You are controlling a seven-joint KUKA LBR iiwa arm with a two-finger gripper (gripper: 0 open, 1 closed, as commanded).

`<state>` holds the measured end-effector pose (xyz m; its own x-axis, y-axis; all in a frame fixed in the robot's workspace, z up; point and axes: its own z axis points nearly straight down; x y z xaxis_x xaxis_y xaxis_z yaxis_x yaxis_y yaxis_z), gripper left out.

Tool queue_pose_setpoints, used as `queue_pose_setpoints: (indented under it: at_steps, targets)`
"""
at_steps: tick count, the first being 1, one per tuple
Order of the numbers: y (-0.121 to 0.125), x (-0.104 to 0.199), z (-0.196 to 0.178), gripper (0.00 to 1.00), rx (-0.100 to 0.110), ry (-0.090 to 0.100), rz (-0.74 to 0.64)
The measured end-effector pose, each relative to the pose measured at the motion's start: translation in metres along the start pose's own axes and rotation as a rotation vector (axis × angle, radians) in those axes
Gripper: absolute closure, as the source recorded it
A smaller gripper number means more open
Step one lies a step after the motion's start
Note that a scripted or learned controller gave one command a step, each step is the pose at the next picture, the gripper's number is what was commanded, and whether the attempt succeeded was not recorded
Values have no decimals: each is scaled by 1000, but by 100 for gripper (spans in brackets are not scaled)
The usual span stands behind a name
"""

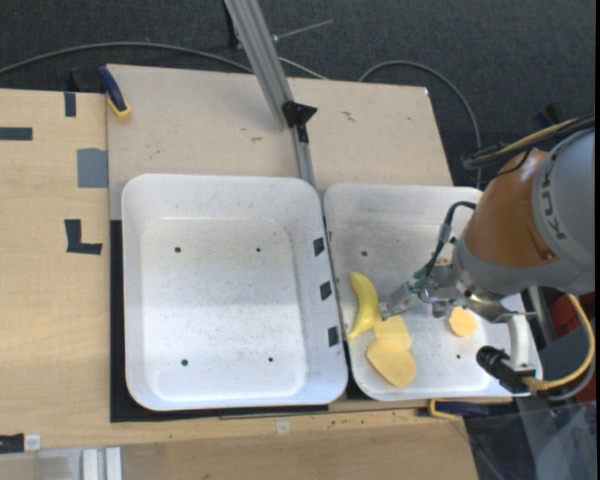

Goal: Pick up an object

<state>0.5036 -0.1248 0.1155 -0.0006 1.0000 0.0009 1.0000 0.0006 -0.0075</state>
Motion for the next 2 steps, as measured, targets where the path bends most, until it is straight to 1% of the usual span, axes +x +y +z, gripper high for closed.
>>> queue_pose_setpoints:
  at_steps: [1,2]
  targets:
    - [0,0,27,0,-6,0,0]
    - [0,1,16,100,-5,0,-2]
